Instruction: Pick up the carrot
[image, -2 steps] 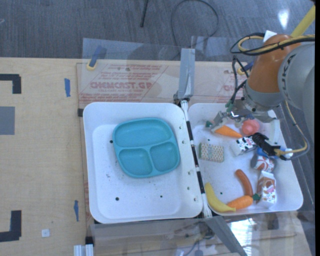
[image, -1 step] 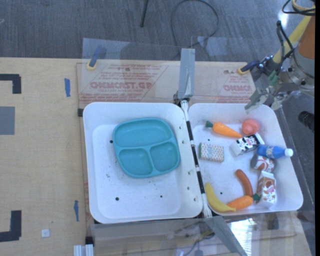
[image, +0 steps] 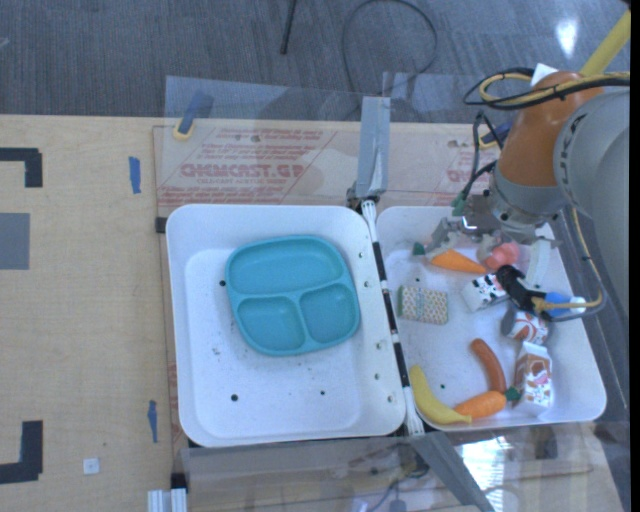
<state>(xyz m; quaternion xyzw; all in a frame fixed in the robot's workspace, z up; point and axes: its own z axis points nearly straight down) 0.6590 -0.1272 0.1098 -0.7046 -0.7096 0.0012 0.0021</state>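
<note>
An orange carrot lies in the upper part of the right bin. A second orange carrot with a green top lies near that bin's front edge, beside a banana. My gripper hangs just above and behind the upper carrot, at the end of the grey arm with the orange band. Nothing shows between the gripper and that carrot, and its tips are dark and hard to read.
The left bin holds a teal divided plate. Crowding the right bin are a checkered sponge, a black-and-white toy, a pink piece, a sausage, a small carton and a blue pen.
</note>
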